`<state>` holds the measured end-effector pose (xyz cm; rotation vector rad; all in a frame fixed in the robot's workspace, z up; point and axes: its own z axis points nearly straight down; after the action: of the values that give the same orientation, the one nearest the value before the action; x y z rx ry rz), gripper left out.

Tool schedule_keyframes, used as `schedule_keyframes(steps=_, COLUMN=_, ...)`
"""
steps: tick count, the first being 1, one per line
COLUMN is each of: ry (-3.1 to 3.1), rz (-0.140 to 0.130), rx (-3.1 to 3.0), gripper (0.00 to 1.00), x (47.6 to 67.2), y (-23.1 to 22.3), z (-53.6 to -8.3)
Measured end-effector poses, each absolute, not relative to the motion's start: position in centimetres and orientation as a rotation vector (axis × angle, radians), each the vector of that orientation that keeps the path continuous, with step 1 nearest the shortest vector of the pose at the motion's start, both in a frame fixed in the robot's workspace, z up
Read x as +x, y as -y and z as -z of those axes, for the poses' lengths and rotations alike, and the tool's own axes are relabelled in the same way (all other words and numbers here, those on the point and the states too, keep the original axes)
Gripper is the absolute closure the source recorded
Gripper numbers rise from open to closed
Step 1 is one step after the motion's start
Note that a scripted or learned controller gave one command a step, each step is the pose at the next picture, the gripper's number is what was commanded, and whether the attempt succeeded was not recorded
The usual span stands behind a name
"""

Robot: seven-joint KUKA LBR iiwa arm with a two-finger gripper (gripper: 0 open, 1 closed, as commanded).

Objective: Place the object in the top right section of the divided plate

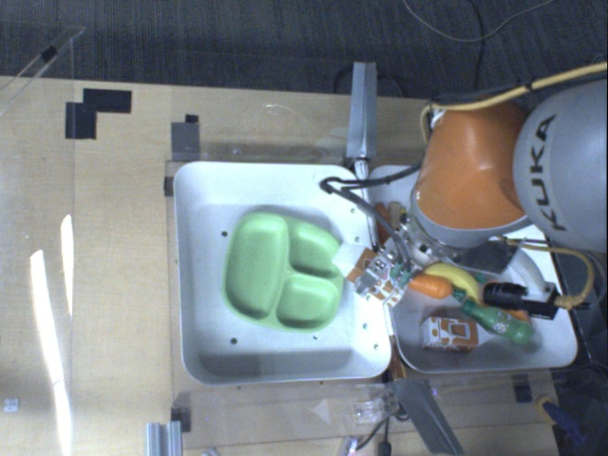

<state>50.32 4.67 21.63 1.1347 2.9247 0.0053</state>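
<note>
A light green divided plate (283, 270) with three sections lies in the left white bin (204, 345). The gripper (381, 275) hangs over the wall between the two bins, just right of the plate's right edge. The grey arm with its orange band (472, 174) covers the back of the right bin (560, 350). Beside the gripper in the right bin lie an orange carrot-like piece (430, 288), a yellow banana (453, 275), a green bottle-shaped object (496, 320) and a brown and white packet (450, 332).
A black cable (344, 190) loops from the wrist over the back of the left bin. A grey metal post (362, 112) stands behind the bins. Black clamps (186, 136) sit on the wooden bench at the back left.
</note>
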Motion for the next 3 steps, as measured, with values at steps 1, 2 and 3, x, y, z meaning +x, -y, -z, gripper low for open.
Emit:
schedule_keyframes(steps=1, ry=-2.9, rz=-0.005, rx=1.199, gripper=1.0, x=48.8, y=-7.6, z=-22.4)
schedule_keyframes(steps=2, ry=-2.891, rz=-0.005, rx=1.213, gripper=1.0, x=51.9, y=-2.8, z=-22.1)
schedule_keyframes(steps=3, ry=-2.94, rz=-0.005, rx=1.095, gripper=1.0, x=48.8, y=-8.9, z=-22.3)
